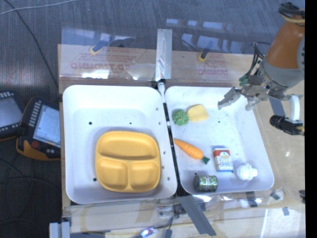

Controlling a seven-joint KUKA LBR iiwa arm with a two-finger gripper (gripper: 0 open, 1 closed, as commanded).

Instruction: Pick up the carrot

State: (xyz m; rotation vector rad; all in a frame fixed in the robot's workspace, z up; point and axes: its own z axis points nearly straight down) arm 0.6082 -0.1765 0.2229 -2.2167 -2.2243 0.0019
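The carrot (188, 149) lies flat on the floor of the right bin (261, 148), down and to the left of my claw (238, 98) as the camera sees it, well apart from me, its thick orange end toward the divider between the bins and its green tip pointing to the red and white carton (223, 159). I judge it a toy: light, stiff and smooth, so it may slip or roll if I pinch it near the taper. The thick middle of the orange body looks like the best hold, with my fingers set across its width.

My claw hangs empty above the bin's upper right part, fingers spread wide.

Between me and the carrot sit a yellow piece (198, 113) and a green bumpy piece (180, 117), touching each other, nearer to me than the carrot but off the straight line down. The carton stands just beside the carrot's green tip, which crowds that end. Farther from me are a dark can (205, 183) and a white piece (245, 172) near the bin's lower edge. The left bin (79, 108), beyond the carrot, holds a yellow divided tray (128, 160).
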